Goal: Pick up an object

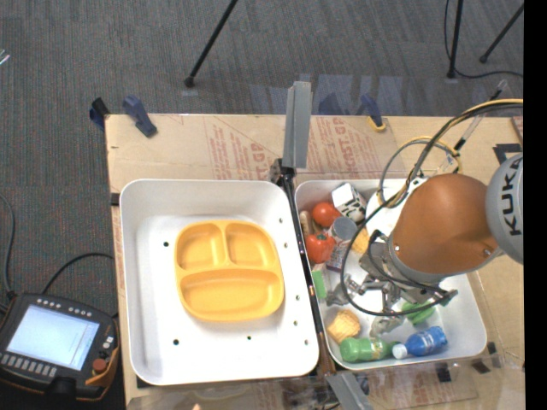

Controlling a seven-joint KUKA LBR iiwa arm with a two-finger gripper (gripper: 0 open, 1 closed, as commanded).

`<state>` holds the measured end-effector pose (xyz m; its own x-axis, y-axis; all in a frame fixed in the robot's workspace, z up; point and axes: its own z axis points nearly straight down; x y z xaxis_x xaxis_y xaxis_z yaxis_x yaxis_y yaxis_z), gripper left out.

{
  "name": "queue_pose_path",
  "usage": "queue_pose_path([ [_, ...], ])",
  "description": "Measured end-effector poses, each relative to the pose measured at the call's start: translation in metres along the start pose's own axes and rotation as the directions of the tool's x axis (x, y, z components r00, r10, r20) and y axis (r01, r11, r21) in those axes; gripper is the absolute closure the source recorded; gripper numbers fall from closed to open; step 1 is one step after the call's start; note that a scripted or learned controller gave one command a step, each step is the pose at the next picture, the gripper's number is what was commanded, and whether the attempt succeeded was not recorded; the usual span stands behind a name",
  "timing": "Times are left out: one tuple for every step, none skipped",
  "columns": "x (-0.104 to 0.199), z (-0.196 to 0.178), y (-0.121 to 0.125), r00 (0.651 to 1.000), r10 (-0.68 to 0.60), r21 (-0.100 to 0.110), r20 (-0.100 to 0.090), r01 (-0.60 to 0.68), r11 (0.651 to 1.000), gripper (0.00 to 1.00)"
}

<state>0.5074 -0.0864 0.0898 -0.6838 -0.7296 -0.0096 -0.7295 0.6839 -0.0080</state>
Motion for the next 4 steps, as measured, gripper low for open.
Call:
queue_pose_path([
  [0.036, 0.0, -0.031, 0.999, 0.052, 0.003, 0.001, -0.052, 0.999, 0.0],
  [0.076, 0.003, -0.088, 0.982, -0.191, -0.012, -0.004, 0.191, 0.982, 0.0],
  [0.075, -0.007, -0.088, 0.983, -0.183, -0.014, 0.001, 0.183, 0.983, 1.0],
  [0.016, 0.004, -0.069, 0.992, -0.122, -0.013, -0.004, 0.122, 0.992, 1.0],
])
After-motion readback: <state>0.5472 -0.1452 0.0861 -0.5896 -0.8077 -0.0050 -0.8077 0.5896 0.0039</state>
